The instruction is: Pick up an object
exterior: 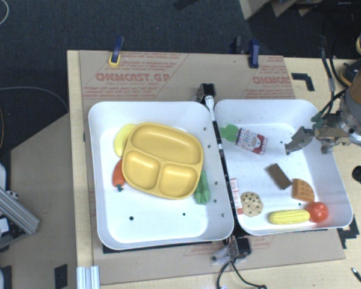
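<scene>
My gripper (311,144) hangs over the upper right part of the right bin (334,179), open, with nothing between its fingers. Below and to its left lie a brown chocolate bar (279,176) and a waffle (302,190). A red-and-white packet (251,141) and a green item (230,132) lie to the gripper's left. Along the bin's front edge are a cookie (251,203), a yellow corn cob (289,217) and a red tomato (317,211).
The left bin (144,227) holds a yellow divided plate (162,160), with a yellow banana (123,138) and a red pepper (118,176) at its left and a green vegetable (202,189) at its right. Cables hang near the arm at the right.
</scene>
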Controlling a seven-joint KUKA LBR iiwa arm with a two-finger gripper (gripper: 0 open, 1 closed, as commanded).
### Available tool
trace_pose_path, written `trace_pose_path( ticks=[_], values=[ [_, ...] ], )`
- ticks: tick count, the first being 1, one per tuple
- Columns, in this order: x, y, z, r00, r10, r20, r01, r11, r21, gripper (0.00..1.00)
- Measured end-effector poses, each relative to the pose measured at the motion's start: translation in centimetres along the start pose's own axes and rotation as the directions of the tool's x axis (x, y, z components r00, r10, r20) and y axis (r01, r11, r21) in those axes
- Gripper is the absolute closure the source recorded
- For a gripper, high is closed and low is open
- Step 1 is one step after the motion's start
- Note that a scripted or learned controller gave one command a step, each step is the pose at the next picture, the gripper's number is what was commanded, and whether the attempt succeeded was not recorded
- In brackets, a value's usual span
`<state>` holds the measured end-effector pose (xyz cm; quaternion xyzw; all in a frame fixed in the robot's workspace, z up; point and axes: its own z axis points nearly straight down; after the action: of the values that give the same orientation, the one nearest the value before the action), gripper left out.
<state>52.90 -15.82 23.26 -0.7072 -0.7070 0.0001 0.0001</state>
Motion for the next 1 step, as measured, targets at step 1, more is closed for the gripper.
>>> trace_pose_path(
  ticks=[1],
  values=[
    [-0.07,-1.08,5.55,1.000,0.001,-0.002,-0.001,1.000,0.007,0.00]
  ],
)
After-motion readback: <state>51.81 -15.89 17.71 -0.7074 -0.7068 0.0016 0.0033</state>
